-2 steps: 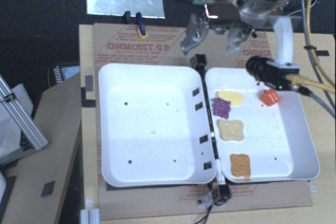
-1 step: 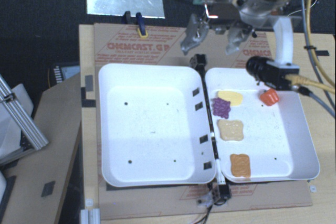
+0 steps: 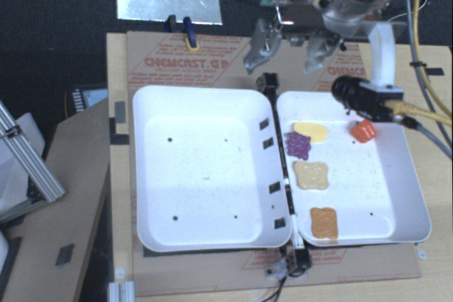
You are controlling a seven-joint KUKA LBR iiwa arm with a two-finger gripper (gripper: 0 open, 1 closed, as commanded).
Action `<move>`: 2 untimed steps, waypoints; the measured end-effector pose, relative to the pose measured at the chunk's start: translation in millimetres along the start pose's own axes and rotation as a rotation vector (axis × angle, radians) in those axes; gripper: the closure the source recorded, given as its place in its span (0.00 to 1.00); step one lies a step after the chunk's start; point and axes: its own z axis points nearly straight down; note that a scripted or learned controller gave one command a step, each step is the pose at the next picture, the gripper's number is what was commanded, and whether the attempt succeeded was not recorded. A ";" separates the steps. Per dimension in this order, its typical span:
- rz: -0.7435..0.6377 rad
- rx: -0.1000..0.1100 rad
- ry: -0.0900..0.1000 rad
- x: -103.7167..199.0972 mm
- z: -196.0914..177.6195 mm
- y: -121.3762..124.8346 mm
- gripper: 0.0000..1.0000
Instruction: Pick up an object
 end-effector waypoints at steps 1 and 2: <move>0.000 0.000 0.000 0.0 0.0 0.0 0.00; 0.000 0.000 0.000 0.0 0.0 0.0 0.00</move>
